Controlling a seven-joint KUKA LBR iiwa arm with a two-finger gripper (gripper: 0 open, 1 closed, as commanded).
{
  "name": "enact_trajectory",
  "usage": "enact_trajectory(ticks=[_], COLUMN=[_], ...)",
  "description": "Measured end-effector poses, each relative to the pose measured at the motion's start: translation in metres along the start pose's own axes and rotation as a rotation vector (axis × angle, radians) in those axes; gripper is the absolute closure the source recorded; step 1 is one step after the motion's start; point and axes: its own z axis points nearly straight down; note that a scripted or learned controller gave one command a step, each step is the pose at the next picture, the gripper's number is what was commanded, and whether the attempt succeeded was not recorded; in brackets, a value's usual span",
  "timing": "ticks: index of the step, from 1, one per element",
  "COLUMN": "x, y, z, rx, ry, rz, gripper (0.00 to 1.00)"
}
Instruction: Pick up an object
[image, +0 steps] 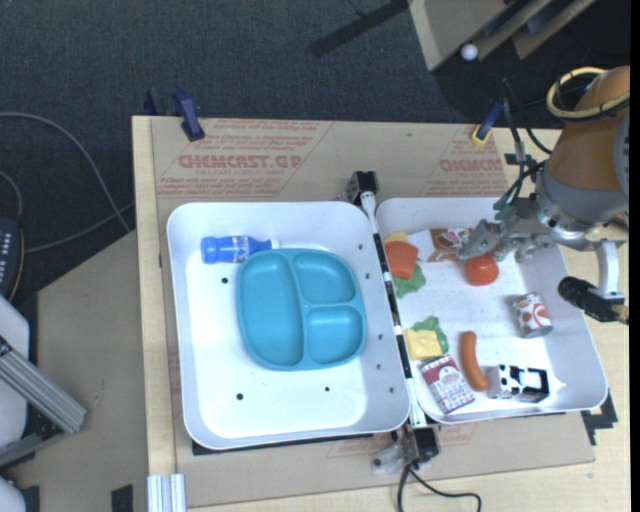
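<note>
My gripper (489, 243) hangs over the far part of the right bin (580, 345), reaching in from the right. A small red round object (482, 270) lies just in front of and under it, touching or nearly touching the gripper's tip. I see nothing clearly held. Also in this bin lie an orange-red piece (401, 258) on a green leaf (410, 283), a small can (531, 314), a yellow and green item (425, 340), a sausage (472, 360), a red box (447, 384) and a black-and-white item (522, 381).
The left bin (200, 380) holds a blue compartment plate (300, 306) and a blue-capped bottle (235, 247) at its far left. A printed packet (446, 240) lies just left of the gripper. A black divider (385, 290) runs between the bins.
</note>
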Motion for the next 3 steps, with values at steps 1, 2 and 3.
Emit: enact_trajectory(ticks=[1,2,3], x=[0.014,-0.033,-0.035], y=[-0.055,0.054,0.052], z=[0.081,0.084,0.076], rx=[0.004,0.048,0.057], ry=[0.002,0.011,0.007], rz=[0.001,0.003,0.006], gripper=[0.0,0.0,1.0])
